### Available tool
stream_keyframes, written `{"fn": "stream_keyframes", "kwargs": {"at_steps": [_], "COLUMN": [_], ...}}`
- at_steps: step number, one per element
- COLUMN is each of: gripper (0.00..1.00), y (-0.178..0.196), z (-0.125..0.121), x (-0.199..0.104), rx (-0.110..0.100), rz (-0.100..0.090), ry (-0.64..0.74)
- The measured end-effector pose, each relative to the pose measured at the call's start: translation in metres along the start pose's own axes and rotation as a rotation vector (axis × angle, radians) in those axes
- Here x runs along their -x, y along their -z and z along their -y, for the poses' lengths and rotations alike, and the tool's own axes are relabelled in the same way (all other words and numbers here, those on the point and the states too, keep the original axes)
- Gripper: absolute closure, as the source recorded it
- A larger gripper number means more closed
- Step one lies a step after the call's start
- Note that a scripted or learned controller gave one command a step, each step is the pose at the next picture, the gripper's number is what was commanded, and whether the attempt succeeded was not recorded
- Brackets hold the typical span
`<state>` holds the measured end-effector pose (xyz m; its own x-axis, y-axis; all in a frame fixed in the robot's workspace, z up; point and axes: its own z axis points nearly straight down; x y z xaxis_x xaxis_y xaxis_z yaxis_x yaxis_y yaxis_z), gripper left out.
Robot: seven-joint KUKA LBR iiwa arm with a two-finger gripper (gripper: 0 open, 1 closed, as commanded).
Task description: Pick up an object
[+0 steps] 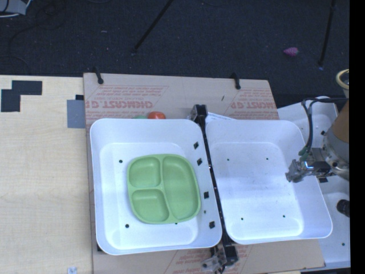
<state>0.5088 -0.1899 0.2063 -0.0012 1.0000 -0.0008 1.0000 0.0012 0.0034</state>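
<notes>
A light green divided plate (pixel 163 188) with three compartments lies flat in the left white bin (pixel 108 153). My gripper (pixel 297 172) hangs over the right edge of the right white bin (pixel 256 221), far from the plate. Nothing shows between its fingers. The grey arm reaches in from the right edge of the view.
A small orange-red object (pixel 156 116) lies behind the left bin's back rim on the cardboard. A black clip bar (pixel 206 170) divides the two bins. A pale wooden bench top (pixel 40 181) stretches to the left. Cables run near the arm at the right.
</notes>
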Motion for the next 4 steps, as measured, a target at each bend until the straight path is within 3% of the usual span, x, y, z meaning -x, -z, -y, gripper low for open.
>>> {"fn": "stream_keyframes", "kwargs": {"at_steps": [1, 3, 4], "gripper": [1.00, 1.00, 1.00], "y": [0.053, 0.026, 0.034], "z": [-0.001, -0.007, -0.012], "x": [0.001, -0.097, -0.149], "rx": [0.000, -0.007, -0.005], "rz": [0.000, -0.003, -0.003], "ry": [0.000, 0.002, 0.004]}}
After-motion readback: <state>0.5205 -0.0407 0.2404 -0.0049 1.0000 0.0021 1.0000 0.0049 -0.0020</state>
